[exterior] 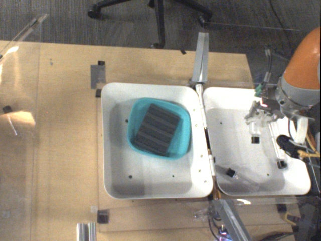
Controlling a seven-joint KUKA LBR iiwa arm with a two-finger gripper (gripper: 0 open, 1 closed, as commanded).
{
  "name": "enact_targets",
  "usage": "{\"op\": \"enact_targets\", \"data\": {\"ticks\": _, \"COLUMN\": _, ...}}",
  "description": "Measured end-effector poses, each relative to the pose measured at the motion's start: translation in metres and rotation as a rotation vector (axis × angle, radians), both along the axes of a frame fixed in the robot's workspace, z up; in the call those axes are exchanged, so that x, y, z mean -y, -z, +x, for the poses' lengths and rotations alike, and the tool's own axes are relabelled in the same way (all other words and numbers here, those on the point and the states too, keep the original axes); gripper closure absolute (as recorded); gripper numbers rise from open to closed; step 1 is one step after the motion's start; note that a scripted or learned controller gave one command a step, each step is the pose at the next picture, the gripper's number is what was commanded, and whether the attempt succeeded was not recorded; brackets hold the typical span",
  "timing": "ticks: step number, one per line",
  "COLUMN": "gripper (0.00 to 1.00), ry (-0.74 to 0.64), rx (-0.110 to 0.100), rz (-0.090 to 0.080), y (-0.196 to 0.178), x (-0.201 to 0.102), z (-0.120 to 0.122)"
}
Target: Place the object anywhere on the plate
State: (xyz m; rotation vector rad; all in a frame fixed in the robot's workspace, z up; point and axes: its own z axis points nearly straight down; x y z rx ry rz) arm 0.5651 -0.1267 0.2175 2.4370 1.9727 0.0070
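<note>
Fingers: two slim prongs with dark tips hang from the gripper [267,145] over the right bin [235,179], at the right of the frame; they stand apart with bare white floor visible between them, so they are parted and hold nothing.

Arm: grey body with orange band [305,59], entering at the upper right edge.

Object [159,130]: dark grey, roughly square block with parallel ridges across its top, corners softened, set at a slant. Location: resting on the turquoise plate [184,134] in the left bin [115,174], centre-left of the frame, well apart from the gripper. As things lie, the placement looks already made.

Handling, judged: probably light and somewhat yielding, like foam or rubber; matte ridged surface should not slip; not fragile. Best hold would be across two opposite flat sides, pads square to the edges, with the ridges running between them.

Plate: shallow, rounded-square, raised rim, bright against the white bin.
</note>
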Motion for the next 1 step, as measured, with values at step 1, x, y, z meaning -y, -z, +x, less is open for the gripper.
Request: {"op": "enact_targets", "data": {"ticks": 1, "gripper": 0.00, "ry": 0.000, "rx": 0.000, "rz": 0.000, "y": 0.0000, "x": 0.0000, "z": 0.0000}}
